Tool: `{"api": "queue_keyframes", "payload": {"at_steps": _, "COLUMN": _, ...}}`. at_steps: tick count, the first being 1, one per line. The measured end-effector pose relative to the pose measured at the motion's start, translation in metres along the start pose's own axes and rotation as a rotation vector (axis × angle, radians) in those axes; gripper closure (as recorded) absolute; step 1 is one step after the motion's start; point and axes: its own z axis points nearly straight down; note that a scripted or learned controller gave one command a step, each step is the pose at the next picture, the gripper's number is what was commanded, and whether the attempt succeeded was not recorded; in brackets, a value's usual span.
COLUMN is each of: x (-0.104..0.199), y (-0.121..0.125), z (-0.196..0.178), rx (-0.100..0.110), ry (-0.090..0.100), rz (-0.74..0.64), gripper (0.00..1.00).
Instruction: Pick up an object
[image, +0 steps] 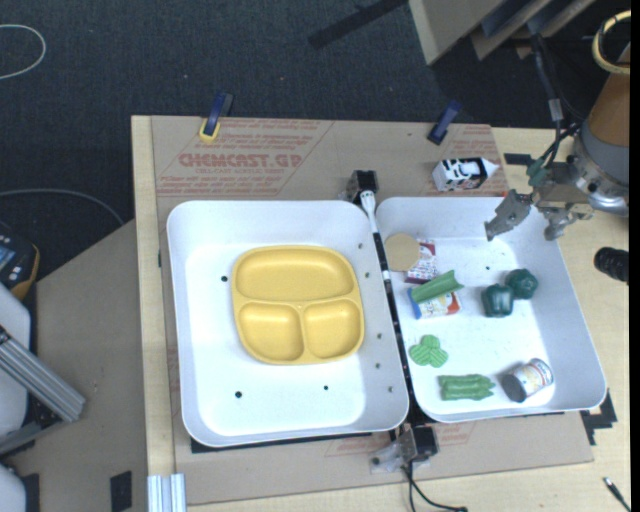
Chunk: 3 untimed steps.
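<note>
The arm (608, 120) reaches in from the upper right and bends down over the far right corner of the right bin (570, 300). Its gripper (530, 220) hangs above the bin's back edge with the two fingers spread wide and nothing between them.

Below it, in the right bin, lie the loose objects: two dark green pieces (508, 292) touching each other nearest the gripper, a green and blue block (436, 290) on a white card, a red and white packet (424, 262) beside a tan disc (401, 250), a light green leafy toy (429, 352), a green bumpy toy (466, 387) and a small can (527, 379) lying on its side near the front edge.

The left bin (200, 370) holds a yellow divided plate (297, 302). A small black and white box (465, 173) sits on the desk (300, 155) just behind the right bin.
</note>
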Motion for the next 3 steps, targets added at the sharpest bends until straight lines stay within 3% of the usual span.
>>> {"api": "queue_keyframes", "payload": {"at_steps": 1, "x": 0.000, "y": 0.002, "z": -0.007, "rx": -0.013, "ry": -0.002, "rz": -0.002, "gripper": 0.00}}
{"api": "queue_keyframes", "payload": {"at_steps": 3, "x": -0.003, "y": 0.001, "z": 0.082, "rx": -0.005, "ry": 0.000, "rz": -0.002, "gripper": 0.00}}
